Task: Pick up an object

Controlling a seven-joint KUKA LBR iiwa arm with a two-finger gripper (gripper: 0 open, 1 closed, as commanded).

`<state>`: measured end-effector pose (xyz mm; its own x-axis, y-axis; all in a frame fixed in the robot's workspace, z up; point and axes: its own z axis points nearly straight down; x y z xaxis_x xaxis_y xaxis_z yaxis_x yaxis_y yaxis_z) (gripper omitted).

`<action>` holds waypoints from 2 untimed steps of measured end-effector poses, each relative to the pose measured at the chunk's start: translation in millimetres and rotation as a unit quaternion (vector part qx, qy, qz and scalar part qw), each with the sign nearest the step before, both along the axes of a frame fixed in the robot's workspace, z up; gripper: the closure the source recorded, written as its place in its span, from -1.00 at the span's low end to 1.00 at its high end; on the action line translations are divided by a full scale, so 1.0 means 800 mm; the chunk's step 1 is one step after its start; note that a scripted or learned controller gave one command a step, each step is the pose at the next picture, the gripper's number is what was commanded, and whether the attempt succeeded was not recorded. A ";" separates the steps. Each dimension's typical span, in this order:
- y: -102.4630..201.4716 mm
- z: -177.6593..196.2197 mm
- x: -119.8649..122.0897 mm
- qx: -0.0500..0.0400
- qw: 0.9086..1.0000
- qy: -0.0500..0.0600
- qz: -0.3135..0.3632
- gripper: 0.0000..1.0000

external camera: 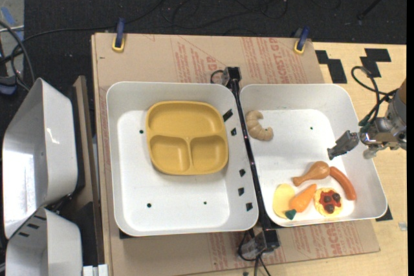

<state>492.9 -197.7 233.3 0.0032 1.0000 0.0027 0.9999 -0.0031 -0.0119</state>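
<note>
In the right bin [304, 97] lie several toy foods. A tan croissant [259, 127] sits near the bin's left wall. At the front right are a brown drumstick [312, 172], an orange sausage [343, 183], a carrot [301, 198], a pale yellow piece [282, 198] and a small yellow pizza-like piece [330, 201]. My gripper [356, 148] hangs at the bin's right side, just above and behind the sausage and drumstick. It is open with nothing between its fingers; one dark finger [341, 145] points left over the bin floor.
The left bin [129, 203] holds a yellow divided plate [187, 138]. A black divider with clips [243, 158] runs between the bins. Cardboard [194, 55] lies under both bins, clamped at the back. White containers [39, 145] stand at the far left.
</note>
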 end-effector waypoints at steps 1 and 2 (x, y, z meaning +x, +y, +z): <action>0.001 0.007 0.003 -0.002 1.000 -0.006 0.002 -1.00; 0.012 -0.055 0.009 -0.001 1.000 -0.004 0.002 -1.00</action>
